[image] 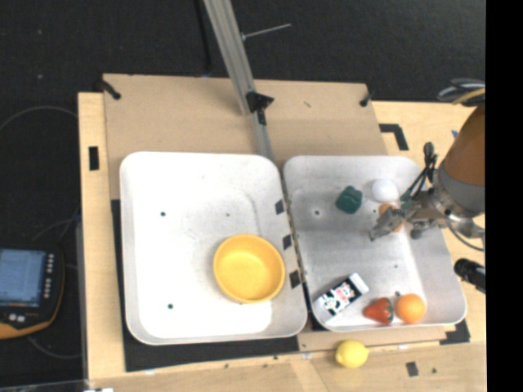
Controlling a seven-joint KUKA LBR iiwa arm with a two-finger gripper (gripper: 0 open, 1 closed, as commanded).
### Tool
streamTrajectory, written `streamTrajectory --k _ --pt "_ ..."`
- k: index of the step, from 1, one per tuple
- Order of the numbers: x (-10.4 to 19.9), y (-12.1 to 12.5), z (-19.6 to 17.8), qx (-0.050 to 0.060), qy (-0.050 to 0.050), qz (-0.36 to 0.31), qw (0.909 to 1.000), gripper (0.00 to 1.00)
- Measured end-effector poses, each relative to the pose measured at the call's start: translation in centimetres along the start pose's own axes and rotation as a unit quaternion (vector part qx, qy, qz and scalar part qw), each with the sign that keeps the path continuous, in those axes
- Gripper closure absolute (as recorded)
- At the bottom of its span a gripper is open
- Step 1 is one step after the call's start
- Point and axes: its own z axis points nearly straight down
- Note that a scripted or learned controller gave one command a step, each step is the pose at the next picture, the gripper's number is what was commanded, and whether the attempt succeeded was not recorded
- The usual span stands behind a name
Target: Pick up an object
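Note:
My gripper [394, 221] hangs low over the right bin [425, 260], near its right side, at the end of the grey arm with the orange band [467, 158]. A white ball [382, 190] lies just up and left of it, and a dark green block [350, 200] rests left of the ball. Something small and orange shows at the gripper's left side, too blurred to name. At the bin's front lie a black-and-white carton [341, 294], a red fruit [377, 310] and an orange [410, 307].
A yellow bowl [248, 268] sits in the left bin [163, 194], toward its front right. A yellow lemon [351, 354] lies on the bench outside the right bin's front edge. A metal post [237, 55] rises behind the bins.

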Motion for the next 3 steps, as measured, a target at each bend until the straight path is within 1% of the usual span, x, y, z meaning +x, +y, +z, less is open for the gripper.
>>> streamTrajectory --k 1,2,3 --pt "-0.1 -0.4 4.2 -0.001 0.0 0.0 1.0 0.0" --pt "-0.2 -0.4 7.3 -0.002 0.0 0.0 1.0 0.0" --pt "-0.3 -0.3 6.1 -0.004 0.0 0.003 1.0 1.0"
